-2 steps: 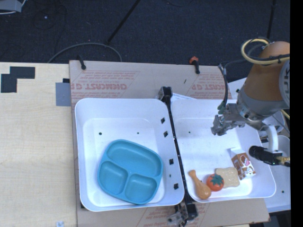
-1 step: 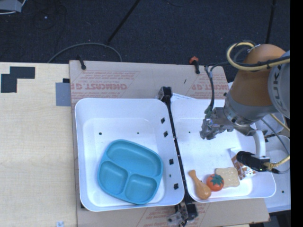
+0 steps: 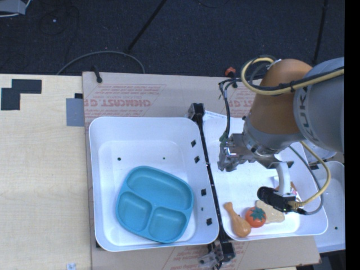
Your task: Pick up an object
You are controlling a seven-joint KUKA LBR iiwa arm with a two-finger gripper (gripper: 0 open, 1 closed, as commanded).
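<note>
My gripper hangs low over the left part of the right bin, close to the divider between the bins. Nothing shows between it and the bin floor. At the front of that bin lie a tan toy drumstick, a red tomato with a green top and a pale beige flat piece, all touching or nearly touching. They sit below and to the right of the gripper, apart from it. The arm hides much of the right bin's back half.
The left bin holds a blue three-compartment plate toward its front. A black-clipped divider rail runs between the bins. Cardboard and a wooden bench top lie to the left.
</note>
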